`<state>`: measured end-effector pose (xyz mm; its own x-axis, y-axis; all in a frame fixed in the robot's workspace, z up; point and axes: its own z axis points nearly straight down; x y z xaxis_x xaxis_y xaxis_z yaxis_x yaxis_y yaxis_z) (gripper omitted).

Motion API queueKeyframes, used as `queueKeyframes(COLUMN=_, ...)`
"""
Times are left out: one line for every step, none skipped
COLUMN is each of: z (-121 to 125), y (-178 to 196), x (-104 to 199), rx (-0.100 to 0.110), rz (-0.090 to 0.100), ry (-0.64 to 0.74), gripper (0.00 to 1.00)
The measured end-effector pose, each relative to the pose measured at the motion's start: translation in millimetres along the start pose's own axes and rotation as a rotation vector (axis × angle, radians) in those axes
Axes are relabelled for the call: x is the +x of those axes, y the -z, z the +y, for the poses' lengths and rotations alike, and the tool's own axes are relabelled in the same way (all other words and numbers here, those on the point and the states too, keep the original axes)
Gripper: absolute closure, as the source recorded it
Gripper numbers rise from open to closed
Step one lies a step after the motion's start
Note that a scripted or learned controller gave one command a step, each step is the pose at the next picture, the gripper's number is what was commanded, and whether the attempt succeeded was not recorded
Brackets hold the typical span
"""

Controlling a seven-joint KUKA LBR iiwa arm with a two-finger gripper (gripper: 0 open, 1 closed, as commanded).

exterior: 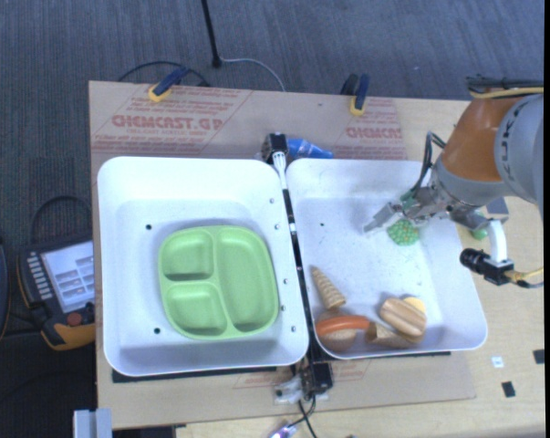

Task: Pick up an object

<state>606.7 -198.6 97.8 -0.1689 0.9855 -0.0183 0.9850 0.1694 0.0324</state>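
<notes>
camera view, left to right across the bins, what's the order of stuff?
green divided plate in the left bin → ice cream cone → hot dog → bread roll at the right bin's near edge. The gripper and the green ball overlap these in x, further back, so left out.

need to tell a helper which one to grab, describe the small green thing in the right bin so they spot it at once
Look in the right shallow white bin, at its upper part, just under the end effector. There sits a small round green bumpy object, apart from the brown ridged cone and other food toys below; it is that bin's one green item.
</notes>
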Motion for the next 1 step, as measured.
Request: queueKeyframes(z=0.2, y=10.6, x=-2.9, rx=-0.002, rz=-0.007, ry=-0.001, gripper=1.00)
